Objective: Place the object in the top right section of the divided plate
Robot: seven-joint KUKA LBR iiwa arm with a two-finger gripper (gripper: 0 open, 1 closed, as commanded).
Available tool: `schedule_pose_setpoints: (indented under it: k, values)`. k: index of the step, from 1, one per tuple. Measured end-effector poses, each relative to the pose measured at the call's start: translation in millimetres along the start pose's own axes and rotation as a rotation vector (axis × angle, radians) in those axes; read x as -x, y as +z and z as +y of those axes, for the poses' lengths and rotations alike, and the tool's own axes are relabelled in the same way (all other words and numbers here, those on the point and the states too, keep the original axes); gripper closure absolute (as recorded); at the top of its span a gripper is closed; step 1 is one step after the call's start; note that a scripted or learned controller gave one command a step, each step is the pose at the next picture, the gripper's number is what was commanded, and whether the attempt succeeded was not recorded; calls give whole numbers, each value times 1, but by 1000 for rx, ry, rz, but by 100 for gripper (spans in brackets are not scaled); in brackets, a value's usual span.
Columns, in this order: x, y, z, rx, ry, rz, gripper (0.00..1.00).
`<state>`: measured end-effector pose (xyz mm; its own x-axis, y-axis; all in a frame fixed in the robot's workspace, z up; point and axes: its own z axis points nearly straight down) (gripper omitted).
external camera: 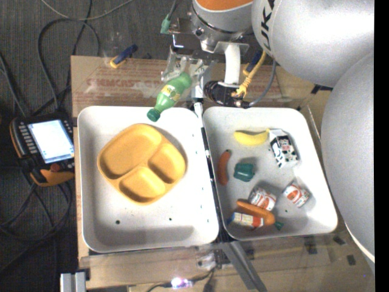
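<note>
One green bottle [169, 96] is hanging tilted, pinched in the gripper [182, 78] beyond the yellow divided plate [142, 162]; lowering over the far-right section (cap leading) is looking wise.

This is a robotics lab, not a home or kitchen: a big grey industrial arm [322, 29] with an orange band reaches over a plywood tabletop [121, 78] carrying two shallow white bins [91, 224]. Loose black cables [36, 47] trail over dark carpet [24, 5], and a handheld control pendant [45, 142] with a lit screen lies beside the left bin. The food here is toy stuff, a plastic banana [251, 137], sausage [224, 166] and small cans [262, 198], laid out as test props.
</note>
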<state>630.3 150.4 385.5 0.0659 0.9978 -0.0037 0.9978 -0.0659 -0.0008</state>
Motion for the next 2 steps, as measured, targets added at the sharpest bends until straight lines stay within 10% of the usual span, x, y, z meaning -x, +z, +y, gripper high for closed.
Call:
schedule_pose_setpoints:
  k: [1,2]
  values:
    - [-18,-7,0,-2,176,0,100]
    - [-62,67,-77,-4,185,0,100]
